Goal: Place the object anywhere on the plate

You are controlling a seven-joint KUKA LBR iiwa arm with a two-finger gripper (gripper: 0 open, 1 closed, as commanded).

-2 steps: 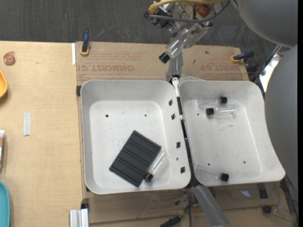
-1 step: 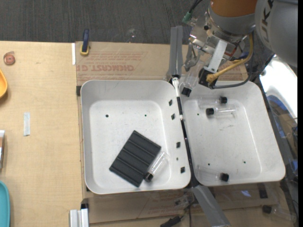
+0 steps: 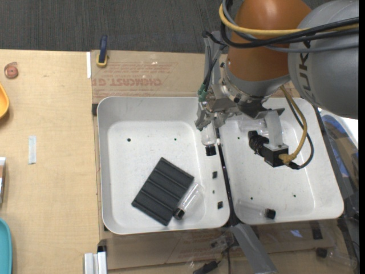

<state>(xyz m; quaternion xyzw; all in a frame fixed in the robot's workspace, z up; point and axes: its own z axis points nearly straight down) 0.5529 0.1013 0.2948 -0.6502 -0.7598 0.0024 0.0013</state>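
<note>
Object: I see a black ribbed slab (image 3: 163, 190) lying flat in the near part of the left bin (image 3: 114, 124), with a small clear tube with a dark cap (image 3: 188, 201) touching its right edge.
Plate: I can't pick out a plate with any certainty; I take the slab for the thing to move.
Jaws: the gripper (image 3: 208, 131) hangs over the rim between the two bins, far from the slab; I cannot tell how it is set.
Handling: I judge the slab stiff and light, its grooves giving grip; I'd pinch across the short width.
Writing: the cardboard (image 3: 148, 73) beyond the bins bears mirrored red print, too faint to read.
</note>
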